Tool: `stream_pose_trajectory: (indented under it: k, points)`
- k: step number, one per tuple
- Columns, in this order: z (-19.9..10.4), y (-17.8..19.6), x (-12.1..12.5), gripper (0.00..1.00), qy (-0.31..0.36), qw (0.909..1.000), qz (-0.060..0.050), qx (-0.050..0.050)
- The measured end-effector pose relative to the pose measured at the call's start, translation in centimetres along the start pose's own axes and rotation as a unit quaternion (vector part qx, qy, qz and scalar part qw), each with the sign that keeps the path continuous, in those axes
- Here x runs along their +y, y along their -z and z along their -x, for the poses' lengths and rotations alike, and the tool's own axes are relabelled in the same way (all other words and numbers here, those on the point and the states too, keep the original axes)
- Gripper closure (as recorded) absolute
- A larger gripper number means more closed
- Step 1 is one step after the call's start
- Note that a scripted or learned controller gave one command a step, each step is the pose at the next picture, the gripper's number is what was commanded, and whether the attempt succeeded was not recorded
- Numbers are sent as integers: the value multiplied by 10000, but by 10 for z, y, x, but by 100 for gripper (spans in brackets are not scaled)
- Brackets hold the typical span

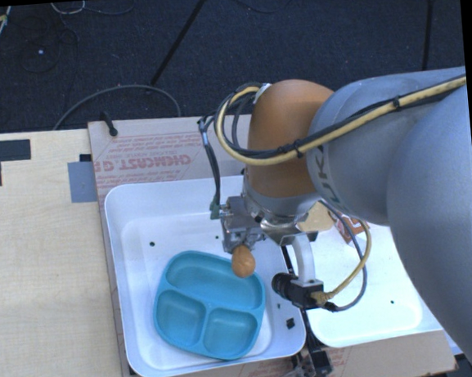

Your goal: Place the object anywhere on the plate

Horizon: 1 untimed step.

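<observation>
— Where's the object?
— That small brown egg-shaped thing [243, 262] hangs at the blue plate's [207, 307] upper right rim, in the left bin [133, 233].
— Gripped?
— Looks pinched under the gripper [242, 249]; its fingers close narrowly on it.

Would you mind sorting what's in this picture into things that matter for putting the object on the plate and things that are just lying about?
Part of the job:
- blue plate, with three compartments, in the left bin
- small brown object, at the plate's upper right rim, just under the gripper

Just lying about:
- right bin
- cardboard sheet under the bins
- cables on the dark floor behind
</observation>
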<state>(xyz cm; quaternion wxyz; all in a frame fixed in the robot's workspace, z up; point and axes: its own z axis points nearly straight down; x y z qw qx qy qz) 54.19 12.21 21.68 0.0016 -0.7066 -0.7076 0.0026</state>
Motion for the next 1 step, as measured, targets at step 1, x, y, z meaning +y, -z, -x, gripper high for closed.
stream_pose_trajectory:
  k: [1]
  points:
    - [0, 0, 0, 0, -6, 10000, 0, 1]
